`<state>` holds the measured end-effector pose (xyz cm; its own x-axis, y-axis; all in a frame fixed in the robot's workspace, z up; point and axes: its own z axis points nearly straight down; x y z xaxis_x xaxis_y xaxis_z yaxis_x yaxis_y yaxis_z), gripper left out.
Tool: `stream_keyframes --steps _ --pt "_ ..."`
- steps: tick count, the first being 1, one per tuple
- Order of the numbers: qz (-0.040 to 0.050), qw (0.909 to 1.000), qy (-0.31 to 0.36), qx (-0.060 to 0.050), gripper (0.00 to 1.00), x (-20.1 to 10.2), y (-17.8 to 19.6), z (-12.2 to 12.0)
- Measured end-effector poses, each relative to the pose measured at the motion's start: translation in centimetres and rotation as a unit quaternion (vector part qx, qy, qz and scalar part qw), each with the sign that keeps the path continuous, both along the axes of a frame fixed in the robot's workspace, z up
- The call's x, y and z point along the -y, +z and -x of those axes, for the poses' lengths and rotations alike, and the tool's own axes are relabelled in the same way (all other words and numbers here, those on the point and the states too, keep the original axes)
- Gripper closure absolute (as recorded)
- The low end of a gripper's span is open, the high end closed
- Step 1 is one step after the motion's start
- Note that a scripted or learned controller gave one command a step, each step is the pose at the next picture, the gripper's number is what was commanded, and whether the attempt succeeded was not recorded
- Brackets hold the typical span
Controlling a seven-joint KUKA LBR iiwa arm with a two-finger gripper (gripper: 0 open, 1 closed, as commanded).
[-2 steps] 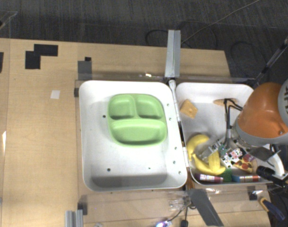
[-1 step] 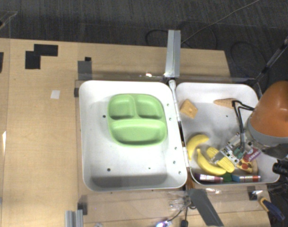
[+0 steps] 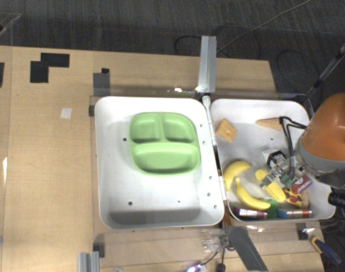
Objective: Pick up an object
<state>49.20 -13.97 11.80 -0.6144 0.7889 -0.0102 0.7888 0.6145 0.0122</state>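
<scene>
The end effector [image 3: 281, 173] hangs low in the right bin [image 3: 248, 109], over the clutter; I cannot tell its state. The banana [image 3: 244, 187] lies just left of it, curving down toward the bin's front wall

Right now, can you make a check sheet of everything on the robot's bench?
Surface: wooden bench with two white bins, left bin and right bin.
Job's things: bananas, cracker, wedge slice, markers in right bin.
Clutter: green divided plate in left bin.
Grippers: gripper low over the toy pile; grip unclear.
Cables: black cables on the floor.
Surroundings: dark carpet.
</scene>
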Motion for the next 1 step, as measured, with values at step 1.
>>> stream_keyframes --steps 1 --pt "-0.0004 0.9995 -0.031 -0.004 1.0 -3.01 9.96 -2.8"
